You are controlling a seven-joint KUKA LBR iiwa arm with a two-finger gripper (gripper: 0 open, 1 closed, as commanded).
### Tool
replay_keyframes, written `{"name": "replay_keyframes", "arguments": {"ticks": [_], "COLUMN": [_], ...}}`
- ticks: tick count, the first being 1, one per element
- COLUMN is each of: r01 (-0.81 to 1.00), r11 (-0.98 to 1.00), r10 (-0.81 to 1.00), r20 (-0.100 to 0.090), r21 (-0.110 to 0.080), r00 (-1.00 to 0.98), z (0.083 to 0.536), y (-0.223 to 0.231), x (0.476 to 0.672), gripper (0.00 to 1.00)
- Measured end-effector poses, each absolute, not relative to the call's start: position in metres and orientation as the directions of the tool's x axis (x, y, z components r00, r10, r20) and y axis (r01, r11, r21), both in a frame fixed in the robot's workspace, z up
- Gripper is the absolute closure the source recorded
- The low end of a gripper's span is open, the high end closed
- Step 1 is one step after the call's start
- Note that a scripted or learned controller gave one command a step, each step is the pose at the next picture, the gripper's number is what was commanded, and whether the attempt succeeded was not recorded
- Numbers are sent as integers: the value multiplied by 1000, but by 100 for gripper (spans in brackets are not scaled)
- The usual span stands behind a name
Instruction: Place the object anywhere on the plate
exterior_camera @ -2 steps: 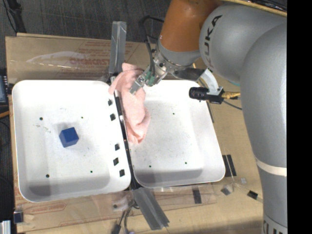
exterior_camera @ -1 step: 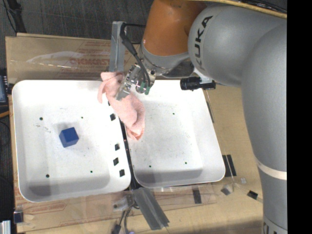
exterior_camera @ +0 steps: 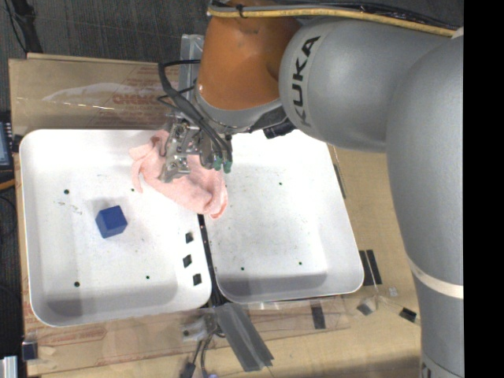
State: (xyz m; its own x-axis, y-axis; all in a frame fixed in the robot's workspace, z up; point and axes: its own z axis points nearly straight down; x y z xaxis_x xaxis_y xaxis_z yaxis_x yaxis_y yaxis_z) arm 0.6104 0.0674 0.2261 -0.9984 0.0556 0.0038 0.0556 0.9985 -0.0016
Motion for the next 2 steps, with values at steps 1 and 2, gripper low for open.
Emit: {"name": "replay_keyframes", "arguments": {"ticks": [1, 2], "r01": [-4, -3], "r11": [1000, 1000], "r10": [-4, -3], "r20": [3, 3], "r21": [-1, -1], "r00": [-1000, -1000], "z": [228, 229], "y": [115, 115], "x": [591, 591], "gripper": [100, 0]}}
